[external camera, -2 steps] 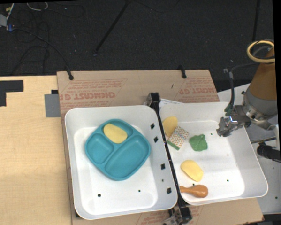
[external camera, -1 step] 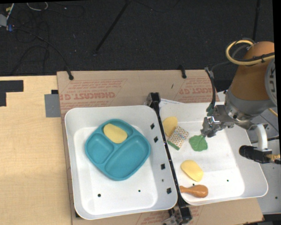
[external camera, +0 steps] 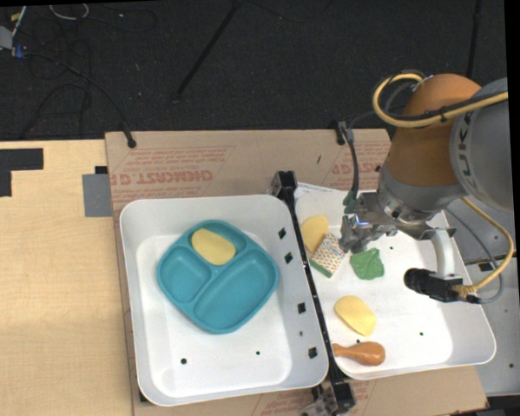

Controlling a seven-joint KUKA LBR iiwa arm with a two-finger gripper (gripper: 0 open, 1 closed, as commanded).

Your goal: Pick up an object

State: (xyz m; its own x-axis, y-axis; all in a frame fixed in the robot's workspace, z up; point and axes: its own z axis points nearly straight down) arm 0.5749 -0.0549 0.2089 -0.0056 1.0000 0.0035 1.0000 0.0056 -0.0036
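the gripper [external camera: 362, 233] is hovering low in the right bin [external camera: 475, 339]; i cannot tell its state. the green object [external camera: 366, 263] is lying just below it (touching the patterned packet [external camera: 327, 254]), so descending squarely is mattering.

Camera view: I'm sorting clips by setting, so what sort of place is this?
Probably a robot lab's grasping bench: two white bins on cardboard hold toy food and a teal divided plate, a grey and orange arm reaches in, and loose cables run across the dark floor.
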